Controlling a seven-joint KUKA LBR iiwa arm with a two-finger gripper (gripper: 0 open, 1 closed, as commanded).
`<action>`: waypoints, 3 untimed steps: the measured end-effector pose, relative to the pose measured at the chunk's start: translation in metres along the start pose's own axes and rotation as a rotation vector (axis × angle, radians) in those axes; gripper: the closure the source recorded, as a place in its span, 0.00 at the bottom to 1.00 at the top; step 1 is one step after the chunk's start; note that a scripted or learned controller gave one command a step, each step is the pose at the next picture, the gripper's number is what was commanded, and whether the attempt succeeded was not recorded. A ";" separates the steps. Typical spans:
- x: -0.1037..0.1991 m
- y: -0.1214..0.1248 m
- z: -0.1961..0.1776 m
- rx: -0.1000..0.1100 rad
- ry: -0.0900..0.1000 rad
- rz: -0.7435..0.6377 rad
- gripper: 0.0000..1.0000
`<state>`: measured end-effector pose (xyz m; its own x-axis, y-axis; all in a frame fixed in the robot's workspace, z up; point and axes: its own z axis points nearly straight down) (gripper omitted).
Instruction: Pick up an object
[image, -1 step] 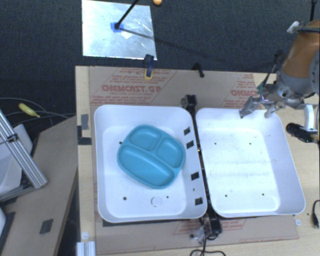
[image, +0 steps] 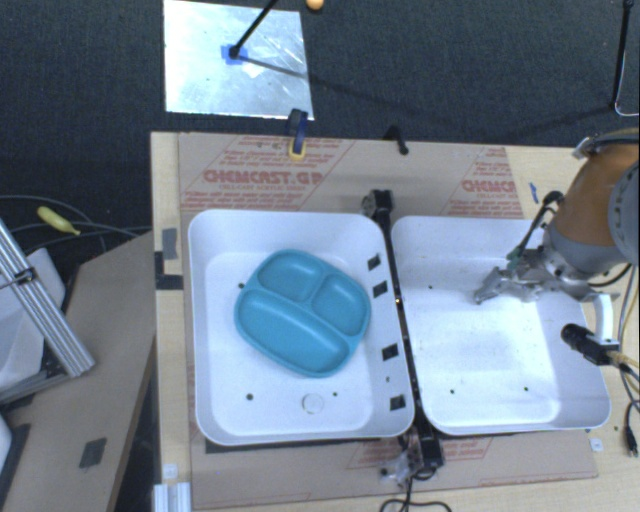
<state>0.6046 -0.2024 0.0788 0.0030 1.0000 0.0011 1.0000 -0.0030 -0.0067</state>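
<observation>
The gripper (image: 487, 292) hovers over the right white bin (image: 500, 400); its finger state I cannot tell. The blue three-compartment plastic plate (image: 300, 312) lies mid-left bin (image: 215, 300), well apart leftward across the divider.

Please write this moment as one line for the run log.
arm: over right bin | gripper: low above bin floor, nothing seen between fingers | blue divided plate: in left bin, untouched | pick: not done

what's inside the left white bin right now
A light blue plastic divided plate with three compartments lies inside the shallow left white bin, roughly central. Near the front sits a small round whitish disc. The bin floor beneath the plate is covered, so anything there is hidden.
</observation>
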 end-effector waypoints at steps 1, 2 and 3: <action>-0.006 -0.083 -0.004 -0.001 0.000 0.000 0.00; -0.005 -0.119 -0.076 -0.011 -0.003 -0.003 0.00; 0.043 -0.086 -0.044 -0.008 0.001 -0.012 0.00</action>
<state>0.5192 -0.1588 0.1236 -0.0094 1.0000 0.0020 1.0000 0.0094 0.0017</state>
